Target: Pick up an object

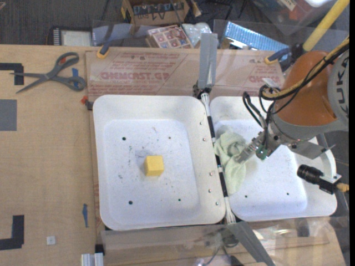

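Wooden bench (44, 165) up top-down-ish, pretty cluttered. Two shallow white bins side by side on it: left bin (111, 115) speckled with dark flecks and a few small holes, with one yellow block (155, 165) sat near its middle, nothing touching it. Right bin (288, 204) had a pale green cloth (232, 165) crumpled up against its left wall, right by the seam between the two bins.

Grey arm with the orange band (305, 96) reached in from the right, over the right bin. Gripper (248, 152) down at the cloth's upper right edge, tips right at the fabric. Couldn't tell whether the jaws were spread or pinching anything, too small and blurry there.

Around the bins: grey-handled scissors (55, 73) lying flat on the bench at far left, well apart from everything. Black tape marks (15, 73) on the wood at upper left and lower left. Sheet of printed cardboard (144, 79) behind the left bin. Beyond the bench edge, a cardboard box (158, 7), loose cables and a blue patterned thing (252, 36), all a jumble.
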